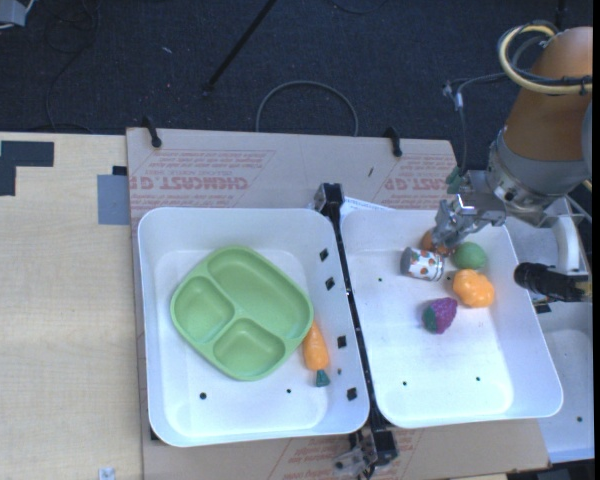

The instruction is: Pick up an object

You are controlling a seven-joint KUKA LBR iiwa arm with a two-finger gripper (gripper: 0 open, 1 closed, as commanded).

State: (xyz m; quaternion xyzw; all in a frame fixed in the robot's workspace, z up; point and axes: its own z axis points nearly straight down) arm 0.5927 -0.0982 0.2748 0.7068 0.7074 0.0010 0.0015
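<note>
The gripper (448,230) is low over the upper part of the right bin (480,388), in the right half of the frame, and whether it is spread or pressed together I cannot tell, because it is small and dark against the things under it. Above it the grey arm (540,163) with the orange band goes up toward the upper right corner of the frame. Just below the gripper there is a small white cup with a pattern (422,263), lying on its side, and a small orange piece (429,240) is just beside it, very near the gripper. To the right of the cup sits a green ball (470,256), and just under it, touching or almost touching, an orange fruit (473,288). A purple fruit (439,315) lies a little lower and to the left of the orange one. In the left bin (160,268), in the middle of the frame, lies a green plate with three sections (242,311), and a toy carrot (316,351) lies just beside its lower right edge, near the wall between the bins. Both bins stand on a sheet of cardboard (240,173) with red printing.
</note>
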